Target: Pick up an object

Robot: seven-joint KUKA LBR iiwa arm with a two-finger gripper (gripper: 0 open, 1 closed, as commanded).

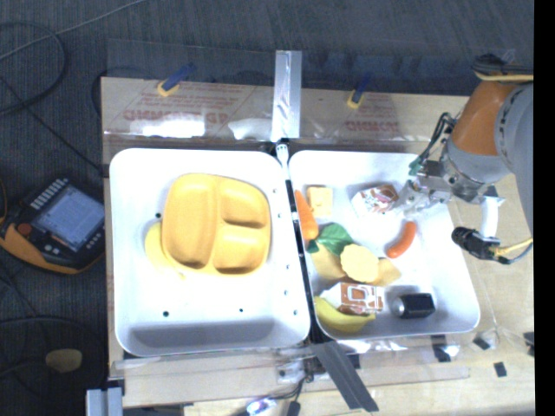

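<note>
One grey arm point(507, 137) with an orange band reaches in from three o'clock, and its two-finger gripper point(419, 191) hangs over the upper right part of the right-hand shallow white bin point(455, 258). How far its fingers stand apart I cannot tell from here; nothing shows between them.

Just at nine o'clock from the gripper lies a small white-and-red wrapped packet point(375, 199). At six o'clock, near it, is an orange-red sausage-shaped toy point(400, 239), lying at a slant. Farther toward nine o'clock sits a pale yellow block point(320, 199), with an orange carrot point(305, 216) along the bin's left wall. Toward seven o'clock come a green leafy piece point(334, 236) and a pale yellow potato-like lump point(360, 263); below them a red-and-white printed carton point(361, 298) rests on a yellow banana point(340, 319). A small black cylinder point(413, 304) lies beside the carton, at six o'clock from the gripper.

Well apart, at nine o'clock, the left-hand white bin point(139, 319) holds a yellow plastic divided tray point(214, 224), turned over a paler yellow plate point(156, 245).
</note>
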